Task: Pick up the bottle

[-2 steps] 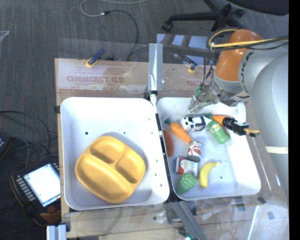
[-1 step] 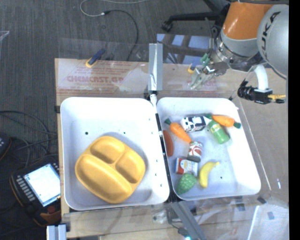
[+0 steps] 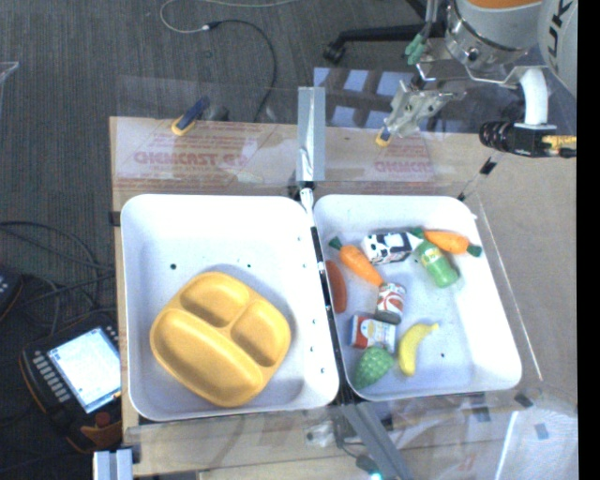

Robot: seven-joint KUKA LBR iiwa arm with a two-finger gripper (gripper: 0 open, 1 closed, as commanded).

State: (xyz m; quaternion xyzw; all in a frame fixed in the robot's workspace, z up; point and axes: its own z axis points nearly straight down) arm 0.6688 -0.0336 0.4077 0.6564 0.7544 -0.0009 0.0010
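- Looking down on the desk (image 3: 141, 155), we see two white bins side by side, the left bin (image 3: 150, 234) and the right bin (image 3: 487, 319).
- We find the pincer (image 3: 405, 111) raised above the far edge of the desk, beyond the right bin's back wall, well apart from everything in the bins.
- We cannot tell how wide its jaws stand; nothing shows between them.
- We see the arm (image 3: 497, 23) enter at the top right, grey with an orange band.
- We place the bottle (image 3: 437, 264), green, in the right bin's far right part, lying tilted.
- We note an orange carrot (image 3: 447, 241) just behind the bottle, touching or nearly touching it.
- We see a black-and-white toy (image 3: 392, 247) just left of the bottle.
- We see a second carrot (image 3: 359, 263) left of that toy, and a red sausage-like piece (image 3: 337, 285) along the bin's left wall.
- We find a small can (image 3: 390, 300) near the bin's middle, with a red packet (image 3: 373, 332) just in front of it.
- We see a banana (image 3: 413, 345) right of the packet and a green knobbly fruit (image 3: 372, 367) at the near edge.
- We see a yellow divided tray (image 3: 220, 336) upside down in the left bin.
- We notice a blue clamp (image 3: 190, 115) at the desk's far left.
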